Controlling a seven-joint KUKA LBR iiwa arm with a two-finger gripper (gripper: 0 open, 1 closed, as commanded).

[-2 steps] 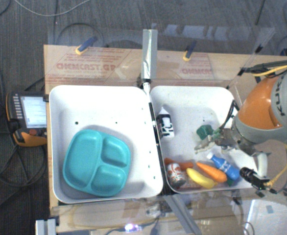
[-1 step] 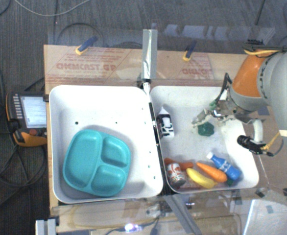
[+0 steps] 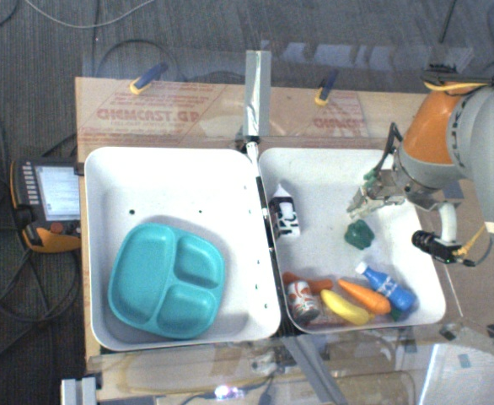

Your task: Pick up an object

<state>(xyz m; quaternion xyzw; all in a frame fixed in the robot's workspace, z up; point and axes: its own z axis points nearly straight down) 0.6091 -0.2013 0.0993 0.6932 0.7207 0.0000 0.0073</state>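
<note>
My gripper (image 3: 365, 206) hangs over the upper right part of the right bin (image 3: 319, 175), open, with nothing between its fingers. Just below it, a small dark green object (image 3: 359, 234) lies on the bin floor, apart from the fingertips. A black and white bottle (image 3: 284, 214) lies by the bin's left wall. Along the front wall sit a red and white can (image 3: 302, 300), a yellow banana (image 3: 345, 308), an orange carrot (image 3: 364, 296) and a blue bottle (image 3: 388, 288).
The left bin (image 3: 104, 184) holds a teal divided plate (image 3: 167, 279). A metal post (image 3: 256, 91) stands behind the seam between the bins. An orange handheld pendant (image 3: 45, 205) lies left of the bench. Cables hang from the arm at the right (image 3: 441, 243).
</note>
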